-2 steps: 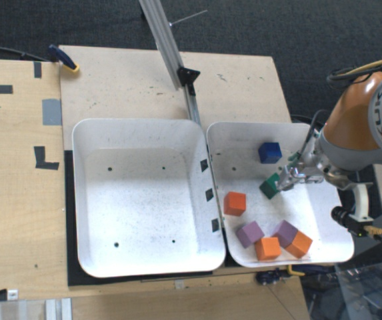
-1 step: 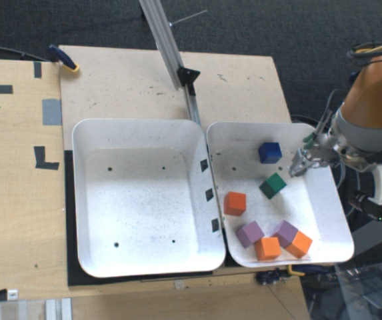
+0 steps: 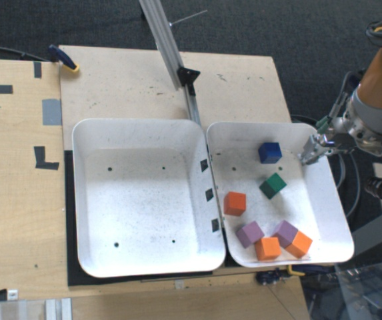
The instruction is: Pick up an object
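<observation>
Overhead, two white bins sit side by side; the left bin (image 3: 141, 195) shows bare floor, the right bin (image 3: 324, 205) carries all the blocks. Arm (image 3: 371, 99) enters at about three o'clock, grey with the orange band high at the frame edge. Gripper (image 3: 311, 151) hangs over the right bin's upper right rim, near two o'clock of that bin; its tips are small and blurred, so whether they stand wide or narrow I cannot tell, and nothing is seen between them. Blue cube (image 3: 269, 153) lies just beside the gripper, toward nine o'clock from it, apart from the tips as far as the view allows. Green cube (image 3: 273, 185) sits at six o'clock from the blue one, tilted. Orange cube (image 3: 235, 203) lies nearer the bin's left wall. At the bin's six o'clock a cluster: purple cube (image 3: 249, 233), second orange cube (image 3: 267, 248) touching it, second purple cube (image 3: 287, 233), third orange cube (image 3: 300, 244) against that.
</observation>
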Robot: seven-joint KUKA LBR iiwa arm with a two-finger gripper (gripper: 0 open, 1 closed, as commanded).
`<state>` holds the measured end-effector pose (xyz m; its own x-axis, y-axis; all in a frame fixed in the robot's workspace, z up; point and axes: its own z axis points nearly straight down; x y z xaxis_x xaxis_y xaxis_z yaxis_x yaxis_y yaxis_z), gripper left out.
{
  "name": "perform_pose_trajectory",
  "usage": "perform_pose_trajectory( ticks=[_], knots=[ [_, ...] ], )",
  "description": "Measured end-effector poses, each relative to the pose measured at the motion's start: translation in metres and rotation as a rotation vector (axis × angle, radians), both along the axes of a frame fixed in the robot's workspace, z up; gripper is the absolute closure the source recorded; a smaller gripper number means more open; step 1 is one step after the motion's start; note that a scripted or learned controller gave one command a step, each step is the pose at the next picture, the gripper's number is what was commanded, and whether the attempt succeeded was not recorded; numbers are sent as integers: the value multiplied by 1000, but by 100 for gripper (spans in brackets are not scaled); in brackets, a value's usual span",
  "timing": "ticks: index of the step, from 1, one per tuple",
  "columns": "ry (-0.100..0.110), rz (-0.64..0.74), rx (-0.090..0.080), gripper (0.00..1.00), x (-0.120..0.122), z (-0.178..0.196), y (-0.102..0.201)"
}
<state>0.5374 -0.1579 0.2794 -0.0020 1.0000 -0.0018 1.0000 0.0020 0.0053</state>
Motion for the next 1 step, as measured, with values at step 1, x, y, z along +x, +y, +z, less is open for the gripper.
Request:
perform_pose_trajectory(
  ticks=[1],
  knots=[
    [6, 3, 3, 100, -10, 1, 51]
  ],
)
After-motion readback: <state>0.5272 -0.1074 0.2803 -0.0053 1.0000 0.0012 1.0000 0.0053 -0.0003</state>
